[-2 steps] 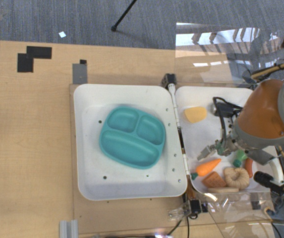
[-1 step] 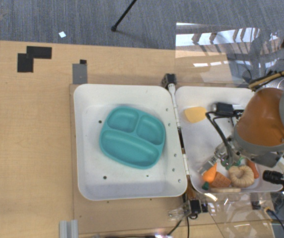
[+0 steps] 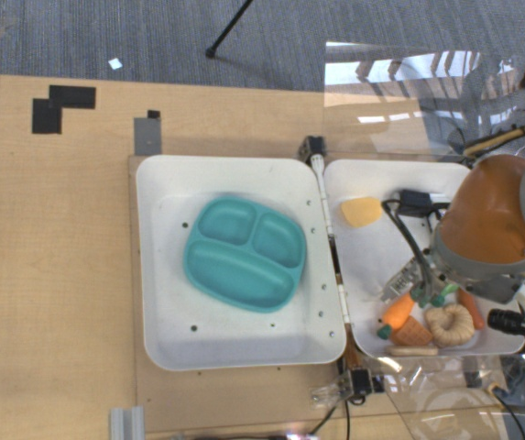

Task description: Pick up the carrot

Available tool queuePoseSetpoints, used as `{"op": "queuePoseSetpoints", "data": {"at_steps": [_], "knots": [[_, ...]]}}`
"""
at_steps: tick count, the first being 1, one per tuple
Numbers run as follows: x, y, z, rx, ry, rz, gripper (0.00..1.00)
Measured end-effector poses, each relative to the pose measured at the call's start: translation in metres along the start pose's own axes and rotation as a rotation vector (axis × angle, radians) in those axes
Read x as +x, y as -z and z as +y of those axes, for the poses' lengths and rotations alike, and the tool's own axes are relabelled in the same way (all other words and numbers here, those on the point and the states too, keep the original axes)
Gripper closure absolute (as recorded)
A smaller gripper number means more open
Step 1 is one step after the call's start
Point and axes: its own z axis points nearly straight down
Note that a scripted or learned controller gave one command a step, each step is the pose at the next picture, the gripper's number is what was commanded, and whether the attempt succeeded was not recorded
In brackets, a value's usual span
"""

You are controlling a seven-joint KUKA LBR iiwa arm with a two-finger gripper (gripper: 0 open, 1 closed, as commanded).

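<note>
My view: the carrot [image 3: 397, 313] lies near the front of the right bin [image 3: 363, 255], beside a pretzel-like pastry [image 3: 452, 324] and a cone [image 3: 411, 335]. The gripper [image 3: 412, 282] hangs just above the carrot; I cannot tell its grip state. The left bin [image 3: 166, 273] holds a teal divided plate [image 3: 244, 253].

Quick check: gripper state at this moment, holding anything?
Gripper: cannot be told; it sits low in the right bin, right above the carrot, with no grasp visible.
</note>
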Motion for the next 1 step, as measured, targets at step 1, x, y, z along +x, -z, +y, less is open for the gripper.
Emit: {"op": "queuePoseSetpoints", "data": {"at_steps": [1], "knots": [[0.0442,0.0851,0.0706,0.007,-0.102,0.005,1.00]]}}
